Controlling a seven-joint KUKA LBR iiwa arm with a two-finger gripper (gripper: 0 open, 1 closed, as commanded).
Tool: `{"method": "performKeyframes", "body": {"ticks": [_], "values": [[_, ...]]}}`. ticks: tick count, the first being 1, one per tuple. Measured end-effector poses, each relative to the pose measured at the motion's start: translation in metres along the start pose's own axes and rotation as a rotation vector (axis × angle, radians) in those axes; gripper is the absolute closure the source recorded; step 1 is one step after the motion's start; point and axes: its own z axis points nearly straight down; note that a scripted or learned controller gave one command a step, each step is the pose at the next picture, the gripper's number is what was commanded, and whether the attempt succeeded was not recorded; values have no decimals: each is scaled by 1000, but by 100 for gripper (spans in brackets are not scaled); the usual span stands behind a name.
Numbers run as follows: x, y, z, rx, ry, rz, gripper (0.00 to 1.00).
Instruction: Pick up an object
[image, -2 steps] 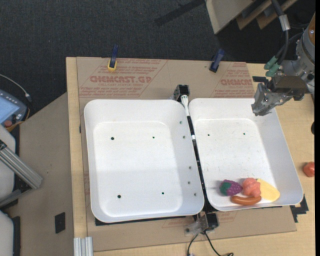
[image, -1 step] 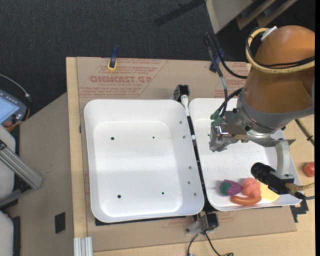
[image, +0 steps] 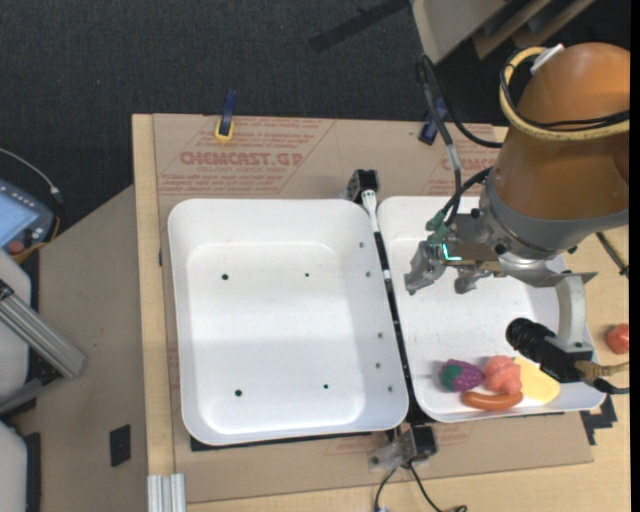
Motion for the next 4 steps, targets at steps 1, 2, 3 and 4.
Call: {"method": "performKeyframes", "body": {"ticks": [1, 2, 3, 4], "values": [[-29, 1, -70, -8, -1, 2, 0], [24, 0, -123, -5, 0, -4, 0], [74, 0, -216, -12, 3, -7, 0], [70, -2, 32, 14, -3, 1, 0]]}}
